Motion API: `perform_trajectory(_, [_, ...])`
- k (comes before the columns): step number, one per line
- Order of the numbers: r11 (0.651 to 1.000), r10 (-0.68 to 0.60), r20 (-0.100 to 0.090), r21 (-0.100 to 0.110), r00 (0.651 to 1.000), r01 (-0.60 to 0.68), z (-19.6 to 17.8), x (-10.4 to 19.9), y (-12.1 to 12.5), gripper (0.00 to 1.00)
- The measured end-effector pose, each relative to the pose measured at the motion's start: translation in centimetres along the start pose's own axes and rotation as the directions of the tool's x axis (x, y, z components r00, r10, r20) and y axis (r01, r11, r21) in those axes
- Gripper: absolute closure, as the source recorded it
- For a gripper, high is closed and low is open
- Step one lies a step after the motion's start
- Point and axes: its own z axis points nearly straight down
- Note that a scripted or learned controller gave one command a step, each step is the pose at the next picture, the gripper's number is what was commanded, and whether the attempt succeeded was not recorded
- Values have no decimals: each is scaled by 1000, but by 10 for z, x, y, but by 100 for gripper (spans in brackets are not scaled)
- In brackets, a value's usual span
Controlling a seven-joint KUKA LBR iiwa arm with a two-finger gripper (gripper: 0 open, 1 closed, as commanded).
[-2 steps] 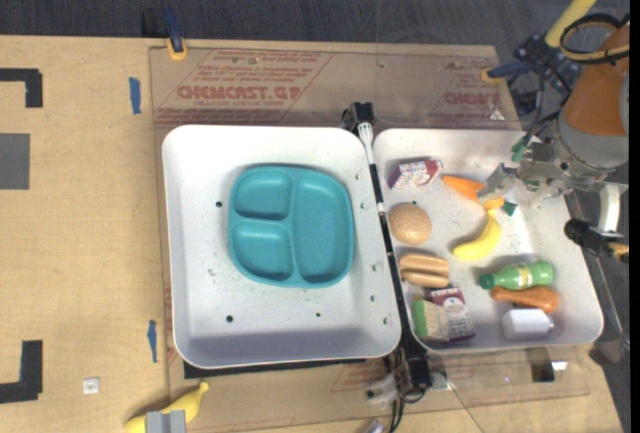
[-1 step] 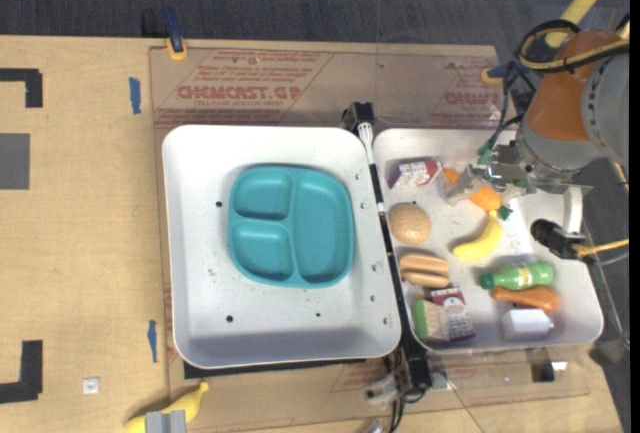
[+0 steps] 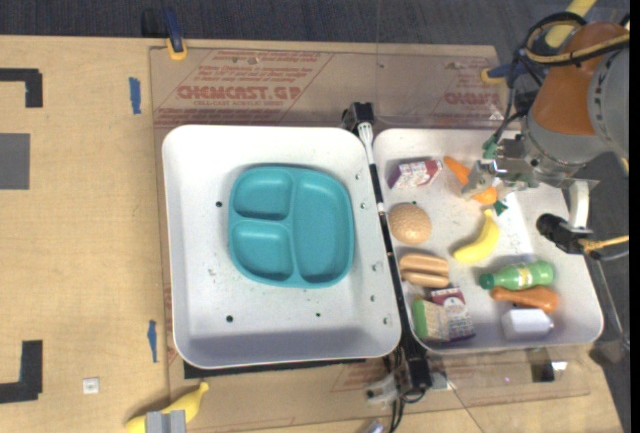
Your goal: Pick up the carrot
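Observation:
The carrot [image 3: 458, 168] is a small orange piece with a green tip, lying at a slant in the upper part of the right bin [image 3: 590, 321]. Part of its length is covered by my gripper [image 3: 497, 171], which reaches in from the right and sits low, right over the carrot's green end. The grey wrist with its orange band hides where the gripper meets the carrot.
In the right bin lie a purple packet [image 3: 414, 172], a round bun [image 3: 409, 221], a banana [image 3: 479, 239], a hot dog [image 3: 425, 269], a green bottle [image 3: 517, 275], an orange elongated item [image 3: 530, 298], a small carton [image 3: 447, 313] and a white block [image 3: 527, 323]. The left bin [image 3: 190, 251] holds a teal divided plate [image 3: 292, 224].

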Motion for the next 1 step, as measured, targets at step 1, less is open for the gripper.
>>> perform_trajectory(1, [999,1,-5,36,1000,-1,-29,47,35,100])
